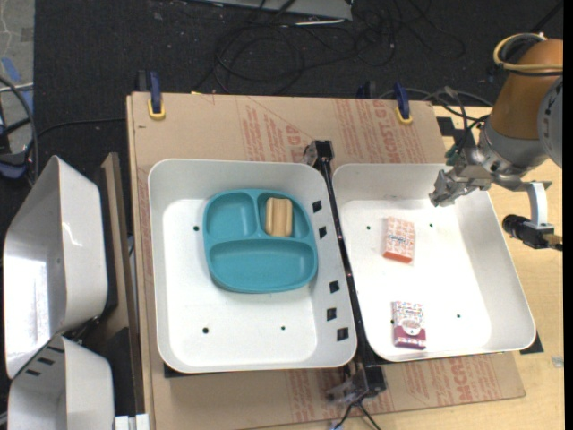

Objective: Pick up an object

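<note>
Two small printed cartons lay in the right bin (501,267), either one a fair candidate for the pick. Item one, an orange-and-white carton (399,239), lay flat near the bin's middle, toward its far edge. Item two, a pink-and-white carton (408,324), lay flat close to the near edge. Both looked light, stiff-sided and probably smooth-faced; a hold across the narrower width would likely serve best, since a flat box offers little height above the floor. Their print was too small to read.

The gripper (445,192) hung over the far right corner of that bin, apart from both cartons and nearer the orange one. Nothing was seen between its fingers; whether they stood wide or narrow could not be told, dark metal blurring together there.

The left bin (170,240) carried a teal divided tray (260,262) near its middle, with a tan block (279,216) in the far right compartment. The arm's upper links were cut off at the frame's right edge.
</note>
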You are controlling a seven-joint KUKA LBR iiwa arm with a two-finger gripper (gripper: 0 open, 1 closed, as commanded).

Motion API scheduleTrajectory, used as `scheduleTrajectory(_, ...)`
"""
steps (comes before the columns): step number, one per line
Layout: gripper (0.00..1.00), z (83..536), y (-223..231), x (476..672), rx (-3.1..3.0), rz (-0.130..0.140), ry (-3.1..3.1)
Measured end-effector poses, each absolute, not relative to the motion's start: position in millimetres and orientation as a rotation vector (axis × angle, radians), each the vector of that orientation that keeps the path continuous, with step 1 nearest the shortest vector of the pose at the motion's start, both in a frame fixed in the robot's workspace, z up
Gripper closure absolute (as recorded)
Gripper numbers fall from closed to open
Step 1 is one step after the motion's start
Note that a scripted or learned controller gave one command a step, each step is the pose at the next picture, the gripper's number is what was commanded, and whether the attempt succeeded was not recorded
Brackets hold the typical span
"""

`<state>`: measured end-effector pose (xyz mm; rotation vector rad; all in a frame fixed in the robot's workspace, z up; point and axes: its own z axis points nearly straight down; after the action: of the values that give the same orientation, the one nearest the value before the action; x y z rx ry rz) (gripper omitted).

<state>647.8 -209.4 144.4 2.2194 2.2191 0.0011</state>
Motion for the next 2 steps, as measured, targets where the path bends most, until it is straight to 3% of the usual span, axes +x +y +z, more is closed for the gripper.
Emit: scheduleTrajectory(2, 1.0, 236.6, -201.0, 656.9, 2.214, 0.005, 2.221)
